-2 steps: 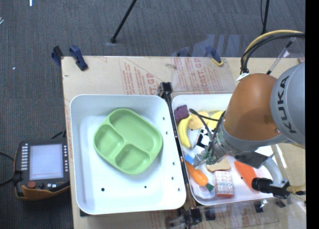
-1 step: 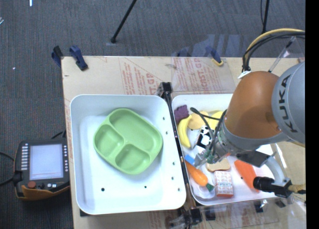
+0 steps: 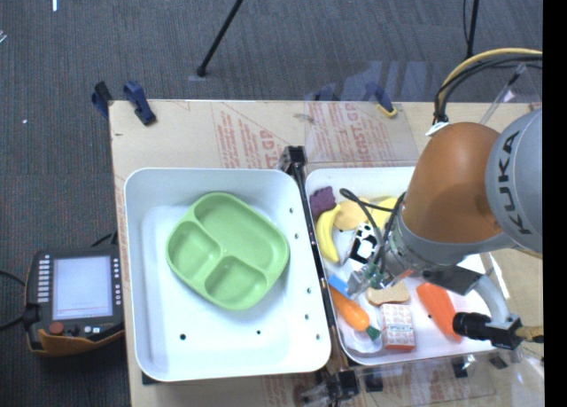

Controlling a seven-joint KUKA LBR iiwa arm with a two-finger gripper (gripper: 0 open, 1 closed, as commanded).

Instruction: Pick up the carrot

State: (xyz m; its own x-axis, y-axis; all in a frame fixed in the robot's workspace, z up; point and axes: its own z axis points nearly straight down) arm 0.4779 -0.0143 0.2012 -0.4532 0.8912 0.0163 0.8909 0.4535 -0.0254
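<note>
Table (image 3: 221, 126): brown board surface with red printed markings, carrying two shallow white bins side by side. Arm (image 3: 465, 197): grey with a broad orange band above the wrist, reaching in from the right and hanging over the right bin, covering much of its middle. Left bin (image 3: 146, 308): white, holding one item. Right bin (image 3: 354, 175): white, crowded with small items. Plate (image 3: 229, 250): light green, three compartments, lying slightly turned in the left bin. Handheld control pad (image 3: 75, 297): dark casing with a pale screen, on the floor left of the table. Tool (image 3: 370, 274): low over the middle of the right bin, just above the toast slice; whether it is open or closed cannot be told. Banana (image 3: 328, 230): yellow, curved, near the right bin's left wall. Carrot (image 3: 351, 311): orange, lying free at a slant in the right bin's lower left part, just below and left of the tool, untouched by it. Second orange piece (image 3: 436, 308): right of the carrot, beneath the arm. Small red-and-white box (image 3: 399, 325): near the front wall. Toast slice (image 3: 388, 295): tan, above the box. Purple item (image 3: 322, 197): at the bin's upper left corner.
</note>
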